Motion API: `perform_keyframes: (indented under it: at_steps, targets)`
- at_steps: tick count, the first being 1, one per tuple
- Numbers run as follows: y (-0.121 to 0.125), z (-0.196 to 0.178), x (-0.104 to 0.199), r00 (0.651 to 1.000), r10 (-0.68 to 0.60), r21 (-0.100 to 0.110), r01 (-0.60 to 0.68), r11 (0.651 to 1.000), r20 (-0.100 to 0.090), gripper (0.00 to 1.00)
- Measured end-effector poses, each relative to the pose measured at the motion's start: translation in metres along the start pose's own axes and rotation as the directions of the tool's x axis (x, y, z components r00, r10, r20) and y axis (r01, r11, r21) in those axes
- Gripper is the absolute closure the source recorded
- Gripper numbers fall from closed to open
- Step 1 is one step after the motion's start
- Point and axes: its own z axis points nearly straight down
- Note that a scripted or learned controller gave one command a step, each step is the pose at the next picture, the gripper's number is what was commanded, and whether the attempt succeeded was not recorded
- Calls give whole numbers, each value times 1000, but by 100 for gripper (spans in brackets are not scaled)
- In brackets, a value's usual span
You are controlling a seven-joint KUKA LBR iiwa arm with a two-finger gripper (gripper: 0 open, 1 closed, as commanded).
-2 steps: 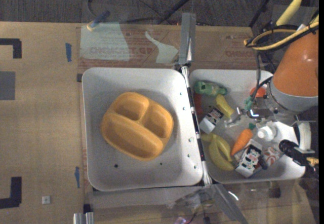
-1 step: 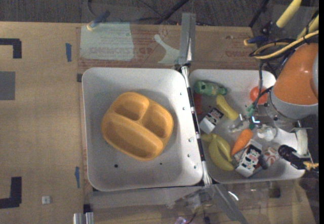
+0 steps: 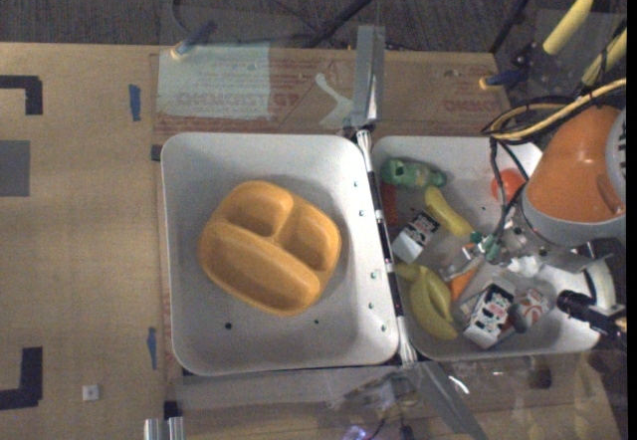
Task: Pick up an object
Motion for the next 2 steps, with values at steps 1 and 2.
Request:
perform_keyframes:
  at_steps: [1,2]
  targets:
    - [1,-11,-2,1000,4,-6,-4,1000,3,100]
    - [18,-115,30,1000,20,-1,-20,1000,3,100]
